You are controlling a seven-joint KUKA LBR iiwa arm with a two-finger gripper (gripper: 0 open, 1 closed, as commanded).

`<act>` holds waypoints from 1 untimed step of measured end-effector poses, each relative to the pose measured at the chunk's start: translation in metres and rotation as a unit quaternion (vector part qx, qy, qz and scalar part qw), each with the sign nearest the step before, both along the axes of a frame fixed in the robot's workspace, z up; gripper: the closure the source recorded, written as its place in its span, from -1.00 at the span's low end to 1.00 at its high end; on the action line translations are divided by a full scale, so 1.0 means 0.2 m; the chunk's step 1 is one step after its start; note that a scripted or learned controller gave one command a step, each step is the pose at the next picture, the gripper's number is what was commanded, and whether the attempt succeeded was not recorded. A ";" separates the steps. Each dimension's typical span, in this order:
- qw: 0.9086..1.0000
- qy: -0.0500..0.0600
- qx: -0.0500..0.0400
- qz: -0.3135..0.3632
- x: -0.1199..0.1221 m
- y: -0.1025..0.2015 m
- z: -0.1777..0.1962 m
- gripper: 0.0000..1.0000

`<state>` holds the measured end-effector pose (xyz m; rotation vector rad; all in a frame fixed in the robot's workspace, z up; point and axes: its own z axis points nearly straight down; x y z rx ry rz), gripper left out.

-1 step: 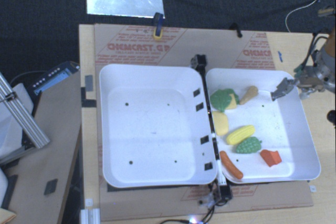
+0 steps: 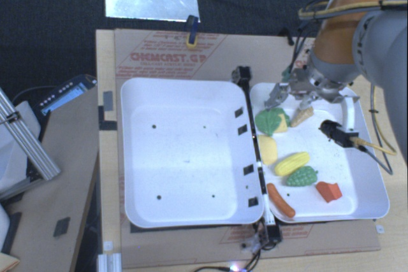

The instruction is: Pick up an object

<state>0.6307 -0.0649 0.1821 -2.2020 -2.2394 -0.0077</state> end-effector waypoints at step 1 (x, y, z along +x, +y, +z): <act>1.000 0.002 -0.003 -0.008 0.10 -0.15 -0.44 -1.00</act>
